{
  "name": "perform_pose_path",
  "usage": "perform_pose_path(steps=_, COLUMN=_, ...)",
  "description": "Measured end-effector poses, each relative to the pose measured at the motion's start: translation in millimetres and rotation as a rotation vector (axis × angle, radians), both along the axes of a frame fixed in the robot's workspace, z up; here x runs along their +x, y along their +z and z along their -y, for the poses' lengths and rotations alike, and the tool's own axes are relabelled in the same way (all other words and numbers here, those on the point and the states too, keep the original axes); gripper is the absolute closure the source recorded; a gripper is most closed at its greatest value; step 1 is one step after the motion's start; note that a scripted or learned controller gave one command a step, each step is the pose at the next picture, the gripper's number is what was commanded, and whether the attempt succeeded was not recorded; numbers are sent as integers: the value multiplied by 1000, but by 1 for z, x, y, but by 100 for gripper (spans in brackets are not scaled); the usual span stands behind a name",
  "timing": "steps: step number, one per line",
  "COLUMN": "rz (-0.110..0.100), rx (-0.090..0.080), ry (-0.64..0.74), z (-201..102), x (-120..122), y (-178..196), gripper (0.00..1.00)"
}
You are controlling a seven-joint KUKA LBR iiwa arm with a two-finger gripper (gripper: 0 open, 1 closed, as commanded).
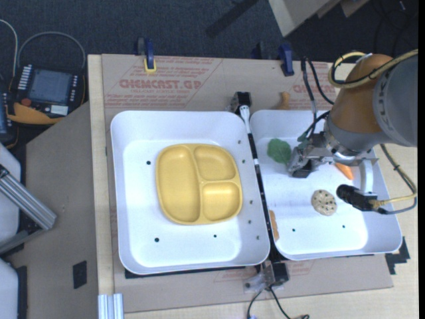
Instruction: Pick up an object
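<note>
The right bin [312, 241] holds a green, leafy-looking object [279, 150] near its far left corner. A round speckled cookie [324, 202] lies in the middle of that bin. An orange piece [344, 171] shows at the right, partly hidden under the arm. My gripper [301, 167] is low over the bin floor, just right of and a little nearer than the green object, and above-left of the cookie. I see nothing held in it.
The left bin [133, 238] holds a yellow divided plate [198, 182] at its centre. The grey and orange arm [362, 108] covers the right bin's far right part. A small orange bit [273, 227] sits on the rim between the bins.
</note>
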State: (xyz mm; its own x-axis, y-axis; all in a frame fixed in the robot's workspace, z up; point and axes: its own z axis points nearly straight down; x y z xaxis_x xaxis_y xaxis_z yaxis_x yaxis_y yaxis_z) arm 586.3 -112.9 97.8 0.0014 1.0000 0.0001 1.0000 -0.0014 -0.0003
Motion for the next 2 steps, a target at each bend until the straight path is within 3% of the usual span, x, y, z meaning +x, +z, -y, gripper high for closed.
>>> perform_pose_path(steps=2, rz=6, rx=-2, ry=2, z=5, x=-8, y=109, gripper=100)
